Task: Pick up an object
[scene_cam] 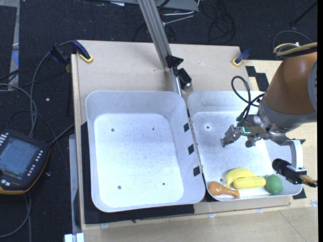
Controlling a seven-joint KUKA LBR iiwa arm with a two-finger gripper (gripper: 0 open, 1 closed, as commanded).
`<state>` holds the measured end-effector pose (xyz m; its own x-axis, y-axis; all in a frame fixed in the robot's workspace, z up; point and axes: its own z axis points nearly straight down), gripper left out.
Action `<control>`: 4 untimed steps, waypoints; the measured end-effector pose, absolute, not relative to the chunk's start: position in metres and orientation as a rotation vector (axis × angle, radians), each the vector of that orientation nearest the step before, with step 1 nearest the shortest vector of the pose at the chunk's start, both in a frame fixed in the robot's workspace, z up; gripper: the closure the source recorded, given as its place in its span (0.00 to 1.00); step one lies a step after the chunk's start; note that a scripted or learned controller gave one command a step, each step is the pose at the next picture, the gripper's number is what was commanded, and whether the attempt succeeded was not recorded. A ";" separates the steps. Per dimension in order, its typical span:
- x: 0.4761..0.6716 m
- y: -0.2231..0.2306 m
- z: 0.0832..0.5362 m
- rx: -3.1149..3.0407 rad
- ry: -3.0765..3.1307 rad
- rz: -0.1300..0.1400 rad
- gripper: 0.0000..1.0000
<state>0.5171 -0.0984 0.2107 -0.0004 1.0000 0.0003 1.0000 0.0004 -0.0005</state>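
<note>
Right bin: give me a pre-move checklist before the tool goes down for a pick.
1. Targets present: ok. A yellow banana, a corn cob, a green ball and an orange drumstick-shaped toy lie along the near wall of the right bin.
2. Tool over a target: not ok; it sits above bare bin floor, farther back than the cluster.
3. Tool free of any object: ok, nothing seen between its tips.
4. Finger opening: cannot tell.
5. Targets separated: not ok; banana and corn touch.
</note>
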 end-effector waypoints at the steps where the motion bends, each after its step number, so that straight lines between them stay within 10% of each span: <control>1: 0.517 -0.098 0.211 -2.221 -2.221 0.000 0.00; 4: 0.510 -0.100 0.095 -2.221 -2.221 0.001 0.00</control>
<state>0.5095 -0.0995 0.0948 -0.0001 1.0000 0.0002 1.0000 0.0001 -0.0011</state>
